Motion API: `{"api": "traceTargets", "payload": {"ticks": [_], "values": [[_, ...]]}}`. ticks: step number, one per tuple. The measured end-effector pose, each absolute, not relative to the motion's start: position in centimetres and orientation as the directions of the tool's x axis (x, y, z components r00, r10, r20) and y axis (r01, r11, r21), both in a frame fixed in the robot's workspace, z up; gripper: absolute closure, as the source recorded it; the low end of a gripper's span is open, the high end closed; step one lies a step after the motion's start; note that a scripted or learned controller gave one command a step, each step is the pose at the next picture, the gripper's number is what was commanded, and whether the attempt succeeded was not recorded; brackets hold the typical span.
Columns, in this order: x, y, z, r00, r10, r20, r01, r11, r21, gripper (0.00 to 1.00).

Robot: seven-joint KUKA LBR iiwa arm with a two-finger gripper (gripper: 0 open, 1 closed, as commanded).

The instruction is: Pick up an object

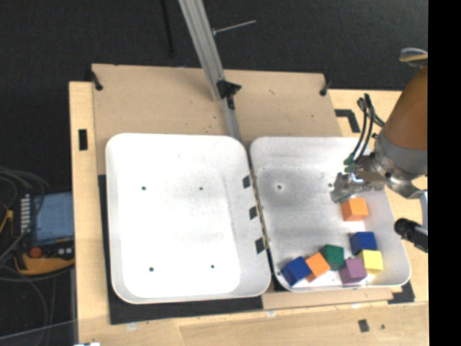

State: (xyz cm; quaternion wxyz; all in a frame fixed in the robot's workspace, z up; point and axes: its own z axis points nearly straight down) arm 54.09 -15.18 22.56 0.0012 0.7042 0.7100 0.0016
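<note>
Camera view, looking down at a slant: I see the arm (412, 121) reaching in from the right, its orange band cut off at the frame edge. The claw (347, 187) sits low over the right bin (288, 157), near that bin's right-hand side. I cannot tell whether it is spread or pressed together (the metal parts blur into one pale lump against the white floor).

Just below the claw, touching or nearly touching it, lies an orange block (354, 209). It looks roughly cubic, so no clear long axis; its edges sit slightly skewed to the bin walls. Whether the claw has any hold on it, I cannot tell.

Remaining blocks cluster toward the bin's near right corner:
- blue block (364, 241), below the orange one, apart from it
- yellow block (372, 259), just beside the blue
- purple block (353, 270), against the yellow
- green block (333, 254), partly hidden by its neighbours
- second orange block (318, 264), tilted on the diagonal
- second blue block (295, 270), beside it, same tilt

The left bin (180, 215) sits alongside on the surface (288, 92). A dark cylindrical part (410, 234) pokes in at the right; I cannot make out what it is.
</note>
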Motion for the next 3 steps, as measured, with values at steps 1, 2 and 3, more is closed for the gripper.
{"api": "traceTargets", "payload": {"ticks": [1,2,3], "values": [[55.2,-10.0,23.8,-0.009,1.0,0.001,1.0,0.009,0.005,1.0],[56.7,-4.5,22.9,-0.007,1.0,0.0,1.0,0.007,0.003,1.0],[57.7,-0.4,22.8,-0.006,1.0,0.0,1.0,0.006,0.003,1.0]]}}
